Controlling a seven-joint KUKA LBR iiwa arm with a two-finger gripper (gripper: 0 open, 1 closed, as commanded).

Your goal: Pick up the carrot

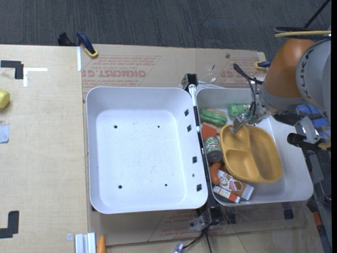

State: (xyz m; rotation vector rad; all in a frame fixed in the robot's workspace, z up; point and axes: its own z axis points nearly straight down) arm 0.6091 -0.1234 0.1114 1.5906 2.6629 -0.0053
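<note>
Right bin (295,191) crowded; gripper (243,121), fingers' state unclear, at yellow tray (253,154) rim, carrot (209,131) beside.

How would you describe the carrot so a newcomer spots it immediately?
Look in the right bin, along its left wall. The carrot lies there, just below the green vegetable and above the small can. It is the orange-red tapered piece.
</note>
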